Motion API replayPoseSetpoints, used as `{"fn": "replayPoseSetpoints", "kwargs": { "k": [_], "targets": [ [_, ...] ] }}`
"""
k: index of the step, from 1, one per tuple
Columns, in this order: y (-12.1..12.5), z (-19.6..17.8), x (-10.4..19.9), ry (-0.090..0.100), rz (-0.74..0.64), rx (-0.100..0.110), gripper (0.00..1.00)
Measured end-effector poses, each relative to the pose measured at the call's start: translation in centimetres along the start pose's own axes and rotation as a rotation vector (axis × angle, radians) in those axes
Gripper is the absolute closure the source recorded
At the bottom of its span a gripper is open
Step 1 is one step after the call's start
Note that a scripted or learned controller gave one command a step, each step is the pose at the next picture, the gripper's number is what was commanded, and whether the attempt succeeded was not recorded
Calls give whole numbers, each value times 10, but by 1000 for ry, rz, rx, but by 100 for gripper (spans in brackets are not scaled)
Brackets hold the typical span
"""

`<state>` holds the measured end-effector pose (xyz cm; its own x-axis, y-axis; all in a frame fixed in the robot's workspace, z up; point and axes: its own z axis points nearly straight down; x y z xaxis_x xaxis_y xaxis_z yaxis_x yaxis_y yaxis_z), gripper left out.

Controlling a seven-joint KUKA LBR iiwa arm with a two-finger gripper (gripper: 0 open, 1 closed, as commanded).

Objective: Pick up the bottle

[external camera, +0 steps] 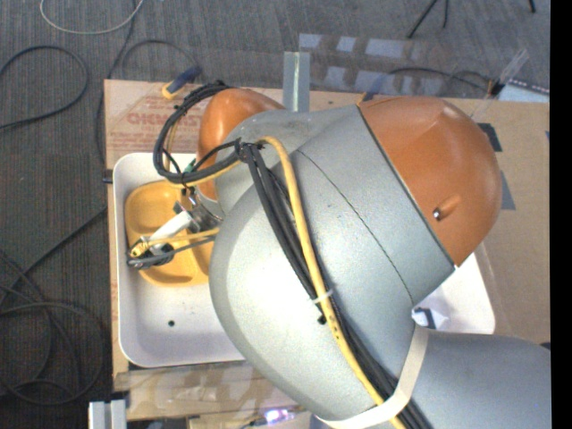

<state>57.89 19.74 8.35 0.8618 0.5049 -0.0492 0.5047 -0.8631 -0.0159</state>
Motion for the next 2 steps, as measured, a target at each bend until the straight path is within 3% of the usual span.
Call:
{"fn": "replayPoseSetpoints", "kwargs": {
  "k": [1,2],
  "targets": [
    [21,-5,-23,53,-61,-15,0],
    [-53,-15,-63,38,-58,-33,0]
  ]
}}
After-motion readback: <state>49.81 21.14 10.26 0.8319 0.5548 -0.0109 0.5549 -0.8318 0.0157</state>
